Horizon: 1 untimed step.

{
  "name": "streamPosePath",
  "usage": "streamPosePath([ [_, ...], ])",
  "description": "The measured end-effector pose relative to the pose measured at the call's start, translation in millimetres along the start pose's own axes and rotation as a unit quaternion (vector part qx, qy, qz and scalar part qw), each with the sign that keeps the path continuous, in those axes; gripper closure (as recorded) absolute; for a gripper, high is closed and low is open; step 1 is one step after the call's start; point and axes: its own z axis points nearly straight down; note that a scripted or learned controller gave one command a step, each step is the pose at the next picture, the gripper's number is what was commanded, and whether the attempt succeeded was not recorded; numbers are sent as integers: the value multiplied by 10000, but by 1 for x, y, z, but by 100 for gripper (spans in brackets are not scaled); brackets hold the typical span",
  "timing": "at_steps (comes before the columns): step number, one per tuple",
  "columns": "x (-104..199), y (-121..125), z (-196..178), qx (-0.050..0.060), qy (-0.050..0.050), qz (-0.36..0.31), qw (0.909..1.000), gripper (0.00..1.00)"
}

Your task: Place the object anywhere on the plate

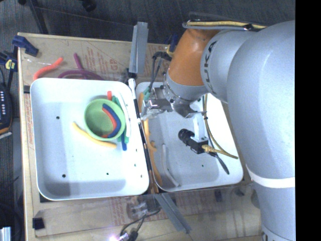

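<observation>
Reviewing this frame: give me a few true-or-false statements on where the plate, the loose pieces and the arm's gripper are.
1. The green plate lies in the left-hand bin. True.
2. The plate holds nothing. False: a blue piece and a red piece lie on it.
3. A yellow piece lies in the same bin, at the plate's edge. True.
4. The gripper hangs over the middle of the left-hand bin. False: it is at the right-hand bin, close to the wall that adjoins the other bin.
</observation>
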Motion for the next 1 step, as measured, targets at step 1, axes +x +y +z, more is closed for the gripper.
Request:
streamPosePath([
  [1,0,0,0,0,0,0,10000,0],
])
